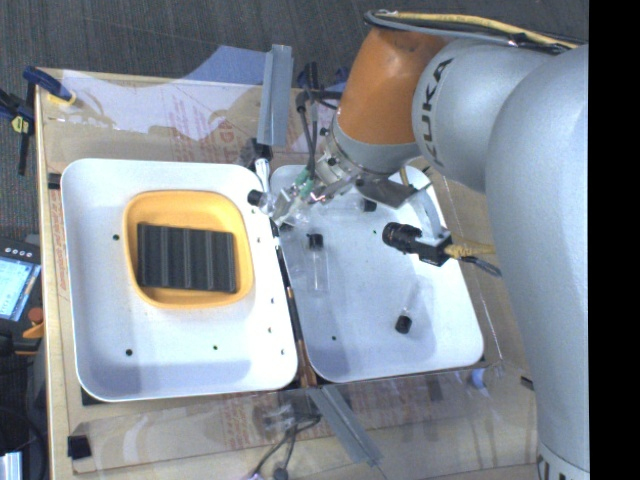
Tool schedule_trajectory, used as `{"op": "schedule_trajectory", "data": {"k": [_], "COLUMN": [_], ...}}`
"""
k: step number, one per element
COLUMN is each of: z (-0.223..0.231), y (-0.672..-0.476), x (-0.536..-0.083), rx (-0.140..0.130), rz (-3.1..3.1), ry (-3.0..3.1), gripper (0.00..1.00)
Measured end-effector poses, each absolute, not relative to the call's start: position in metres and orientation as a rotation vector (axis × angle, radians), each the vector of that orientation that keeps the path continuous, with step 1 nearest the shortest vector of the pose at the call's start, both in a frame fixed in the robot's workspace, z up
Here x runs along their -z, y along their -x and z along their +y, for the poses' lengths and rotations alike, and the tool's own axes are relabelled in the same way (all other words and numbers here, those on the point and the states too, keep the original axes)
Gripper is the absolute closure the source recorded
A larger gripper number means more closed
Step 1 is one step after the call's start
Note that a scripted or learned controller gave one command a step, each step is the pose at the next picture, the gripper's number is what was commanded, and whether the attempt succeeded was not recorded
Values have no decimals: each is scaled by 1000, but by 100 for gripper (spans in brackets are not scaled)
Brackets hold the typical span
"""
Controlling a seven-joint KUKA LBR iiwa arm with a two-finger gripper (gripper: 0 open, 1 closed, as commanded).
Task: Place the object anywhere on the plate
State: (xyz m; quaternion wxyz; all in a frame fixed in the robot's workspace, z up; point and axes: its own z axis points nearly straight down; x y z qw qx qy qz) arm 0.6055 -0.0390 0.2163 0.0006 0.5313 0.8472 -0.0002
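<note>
Closest to the front, in the right bin point(470, 353), sits a small black block point(403, 323), alone on the white floor. A bit further back lies a second small black block point(315, 240), and I think this is the object I should move, though I am not sure which of the two it is. Here is what could go wrong. The blocks are tiny, so I could pinch air and lift nothing. I could also bump a block and push it away, because it looks light and the bin floor looks smooth. My gripper point(297, 196) is right by the wall between the two bins, so I could knock that wall on my way across. And a block held badly could drop before it gets to the plate point(185, 205). The yellow plate is in the left bin point(90, 368), with a dark ridged pad point(187, 258) lying on it. Further back is my gripper, at the far left corner of the right bin. I cannot tell if it is open or shut, or if it has anything in it. The second block is just beside it, a little toward the front. The first block is well apart from it, toward the front and the right. Behind it all is my orange band point(385, 88).
</note>
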Motion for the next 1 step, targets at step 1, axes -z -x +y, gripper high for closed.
{"op": "schedule_trajectory", "data": {"k": [1], "z": [-39], "y": [-606], "x": [-216], "rx": [1], "rz": [2660], "ry": [-1669], "gripper": [0]}}
